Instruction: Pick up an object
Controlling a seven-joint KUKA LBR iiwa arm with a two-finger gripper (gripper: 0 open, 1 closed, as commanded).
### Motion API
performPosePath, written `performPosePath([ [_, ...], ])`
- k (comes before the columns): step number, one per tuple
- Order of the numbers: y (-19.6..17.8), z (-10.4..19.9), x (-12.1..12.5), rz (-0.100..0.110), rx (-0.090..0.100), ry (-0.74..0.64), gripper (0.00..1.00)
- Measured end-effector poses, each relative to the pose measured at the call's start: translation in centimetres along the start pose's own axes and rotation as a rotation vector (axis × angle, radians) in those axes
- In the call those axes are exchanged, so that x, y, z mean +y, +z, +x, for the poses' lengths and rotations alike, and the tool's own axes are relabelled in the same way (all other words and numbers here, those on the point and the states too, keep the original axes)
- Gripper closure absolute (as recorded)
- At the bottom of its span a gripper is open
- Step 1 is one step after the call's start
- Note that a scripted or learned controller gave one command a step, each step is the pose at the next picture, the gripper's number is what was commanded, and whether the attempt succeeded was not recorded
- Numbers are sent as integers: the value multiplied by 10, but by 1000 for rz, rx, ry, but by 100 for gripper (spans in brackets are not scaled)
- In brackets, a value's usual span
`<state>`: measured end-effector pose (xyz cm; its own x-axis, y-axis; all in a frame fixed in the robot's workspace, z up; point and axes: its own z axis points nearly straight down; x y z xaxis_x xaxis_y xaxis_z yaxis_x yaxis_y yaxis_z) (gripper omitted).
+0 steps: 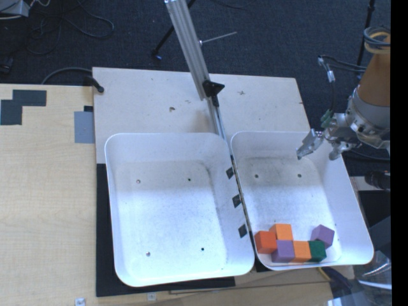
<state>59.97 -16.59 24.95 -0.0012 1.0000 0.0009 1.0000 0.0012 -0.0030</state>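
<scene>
Several small blocks huddle in the near corner of the right bin point(357, 209): an orange block point(266, 241), another orange block point(284, 231), a purple block point(285, 250), a third orange block point(301, 250), a green block point(317, 251) and a second purple block point(323, 234). My gripper point(321, 148) hangs over the far right edge of that bin, well away from the blocks. Its two fingers point(307, 146) are spread open with nothing between them.
The left bin point(111, 171) lies beside the right one, with a row of black clips point(236, 200) along the shared wall. A slanted metal rail point(191, 50) rises from behind the bins. A wooden board point(44, 203) lies on the left.
</scene>
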Motion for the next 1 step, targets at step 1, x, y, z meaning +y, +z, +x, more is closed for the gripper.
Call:
performPosePath([
  [1, -11, 42, -63, 2, 3, -1, 0],
])
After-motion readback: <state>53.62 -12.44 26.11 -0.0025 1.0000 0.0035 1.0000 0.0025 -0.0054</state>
